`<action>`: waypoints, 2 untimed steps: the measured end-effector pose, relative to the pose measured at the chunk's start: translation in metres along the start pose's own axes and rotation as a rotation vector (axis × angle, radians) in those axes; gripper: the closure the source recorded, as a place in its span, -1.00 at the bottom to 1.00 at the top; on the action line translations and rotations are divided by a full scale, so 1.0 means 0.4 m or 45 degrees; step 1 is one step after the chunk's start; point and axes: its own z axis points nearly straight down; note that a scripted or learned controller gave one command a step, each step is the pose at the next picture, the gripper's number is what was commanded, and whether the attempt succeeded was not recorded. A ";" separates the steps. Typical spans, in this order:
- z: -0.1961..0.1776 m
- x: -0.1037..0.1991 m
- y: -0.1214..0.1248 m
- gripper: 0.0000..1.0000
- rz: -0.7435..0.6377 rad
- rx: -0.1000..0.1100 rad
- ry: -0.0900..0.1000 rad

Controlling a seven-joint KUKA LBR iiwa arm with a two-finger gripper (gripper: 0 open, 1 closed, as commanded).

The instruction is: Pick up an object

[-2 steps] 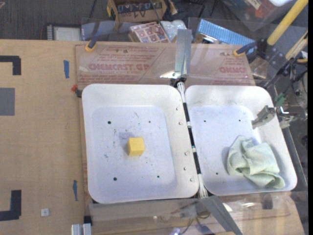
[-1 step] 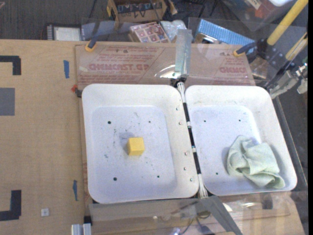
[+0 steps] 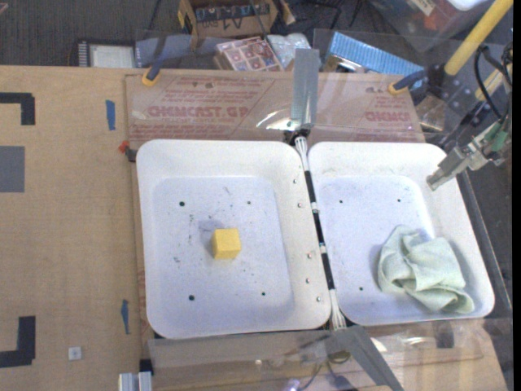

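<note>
Two shallow white plastic bins are set side by side. The left bin (image 3: 163, 177) holds a small yellow cube (image 3: 227, 243) near its centre, well apart from the gripper (image 3: 444, 173), which is poised over the right bin (image 3: 358, 165) at its far right rim. A crumpled pale green cloth (image 3: 423, 269) lies in that bin. Nothing is gripped; its opening cannot be told.

You are looking at reddish print on the clear sheet (image 3: 273, 108) behind the bins, reading roughly "CHEMCAST GP". Nothing else is proving readable.
</note>
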 end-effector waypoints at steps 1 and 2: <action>0.451 -0.108 -0.109 -1.00 -0.479 -0.002 -0.002; 0.153 -0.185 -0.191 -1.00 -0.797 -0.004 -0.007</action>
